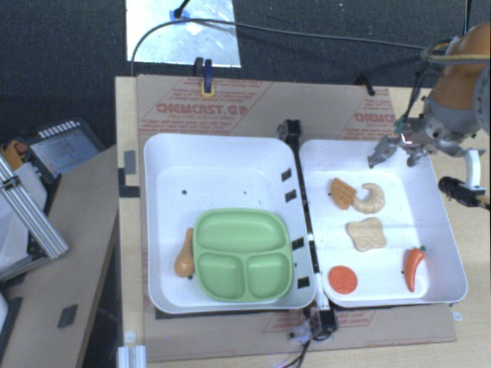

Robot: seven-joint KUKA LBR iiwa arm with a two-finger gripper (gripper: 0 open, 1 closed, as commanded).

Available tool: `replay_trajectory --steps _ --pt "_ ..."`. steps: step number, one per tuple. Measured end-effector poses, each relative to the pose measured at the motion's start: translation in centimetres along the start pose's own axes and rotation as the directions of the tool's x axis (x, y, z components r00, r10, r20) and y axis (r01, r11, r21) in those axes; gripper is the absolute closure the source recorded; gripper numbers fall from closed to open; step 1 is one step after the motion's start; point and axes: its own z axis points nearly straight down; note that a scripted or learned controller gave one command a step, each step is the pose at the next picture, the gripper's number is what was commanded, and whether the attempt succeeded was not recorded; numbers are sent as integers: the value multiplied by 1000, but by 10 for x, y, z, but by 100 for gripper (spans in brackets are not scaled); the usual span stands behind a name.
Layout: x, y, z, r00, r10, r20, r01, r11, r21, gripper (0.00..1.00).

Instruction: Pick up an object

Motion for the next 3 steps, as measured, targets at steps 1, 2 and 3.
replay_trajectory --steps 1,2,3 --pt "3 -2 42 1000 -1 0 1 1000 0 0" --pt "4 -2 78 1000 -1 1 1 1000 0 0" --pt "4 0 65 1000 -3 3 3 1000 -6 100"
